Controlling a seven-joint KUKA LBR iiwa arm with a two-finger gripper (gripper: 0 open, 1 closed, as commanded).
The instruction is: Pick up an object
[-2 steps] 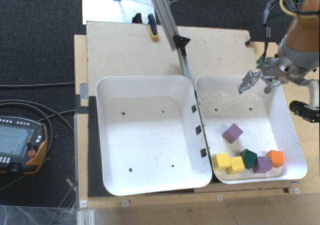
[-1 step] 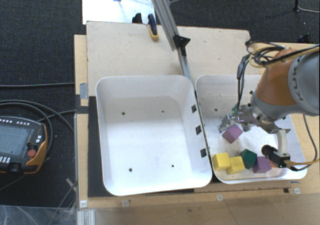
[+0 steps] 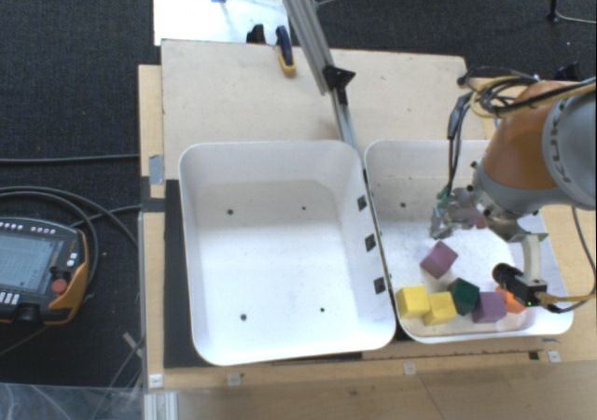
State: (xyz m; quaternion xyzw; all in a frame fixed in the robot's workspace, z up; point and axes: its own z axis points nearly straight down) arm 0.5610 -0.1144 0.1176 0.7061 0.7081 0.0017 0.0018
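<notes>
The gripper [image 3: 451,219] hangs inside the right bin [image 3: 401,161], just above the purple cube [image 3: 438,260]; whether its jaws are open or closed cannot be told, and nothing shows between them. The purple cube sits tilted and apart from the other blocks. Below it, along the bin's near wall, lie two yellow cubes [image 3: 413,301], a green block [image 3: 464,296], a mauve block [image 3: 489,307] and an orange piece [image 3: 512,298]. The left bin [image 3: 201,161] stands beside the right one, rims touching.

Bench [image 3: 410,82] with two white bins [image 3: 280,250]
</notes>
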